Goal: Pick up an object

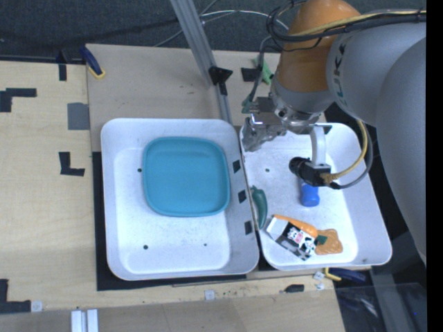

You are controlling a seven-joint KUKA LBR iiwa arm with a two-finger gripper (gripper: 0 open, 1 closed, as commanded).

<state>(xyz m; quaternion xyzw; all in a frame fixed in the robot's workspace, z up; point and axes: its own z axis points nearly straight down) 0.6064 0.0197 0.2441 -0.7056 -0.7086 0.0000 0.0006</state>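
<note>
My gripper [257,137] hangs low over the far left corner of the right bin [360,206], close to the wall between the two bins. A small blue cylinder [309,196] stands in the middle of that bin, to the right of and nearer than the gripper. A dark green curved object [259,203] lies along the bin's left wall. Near the front wall lie an orange, white and black packet [294,235] and an orange lump [331,242] beside it. Nothing shows in the gripper.
The left bin [121,206] holds a teal square plate [185,176]. A slanted metal post [201,47] rises behind the bins. The arm's black fitting and yellow cable [315,170] hang just above the blue cylinder. The arm's bulk covers the right bin's far right side.
</note>
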